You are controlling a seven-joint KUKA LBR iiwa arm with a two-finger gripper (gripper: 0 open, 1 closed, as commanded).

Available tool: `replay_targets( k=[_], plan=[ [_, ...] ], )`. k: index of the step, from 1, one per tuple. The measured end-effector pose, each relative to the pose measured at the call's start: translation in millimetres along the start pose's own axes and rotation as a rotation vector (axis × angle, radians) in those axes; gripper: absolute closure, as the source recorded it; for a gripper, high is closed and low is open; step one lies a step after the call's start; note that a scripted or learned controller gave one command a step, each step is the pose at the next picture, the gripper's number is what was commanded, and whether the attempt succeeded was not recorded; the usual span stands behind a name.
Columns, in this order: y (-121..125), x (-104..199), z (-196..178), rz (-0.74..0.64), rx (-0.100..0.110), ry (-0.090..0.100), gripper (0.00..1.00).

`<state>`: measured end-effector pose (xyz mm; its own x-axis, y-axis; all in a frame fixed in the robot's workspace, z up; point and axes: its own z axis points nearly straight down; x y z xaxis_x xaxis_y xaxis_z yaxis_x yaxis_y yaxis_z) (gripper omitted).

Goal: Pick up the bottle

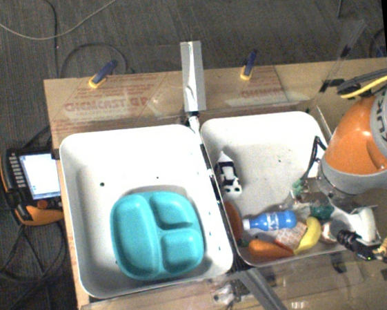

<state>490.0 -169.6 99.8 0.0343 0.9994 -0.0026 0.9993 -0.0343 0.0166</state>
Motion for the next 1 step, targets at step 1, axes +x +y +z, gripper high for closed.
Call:
replay_targets(
  k=[1],
  plan=[
    [0.6, 3.4, 0.1, -0.005, 0.002, 0.004, 0.0]
  ],
)
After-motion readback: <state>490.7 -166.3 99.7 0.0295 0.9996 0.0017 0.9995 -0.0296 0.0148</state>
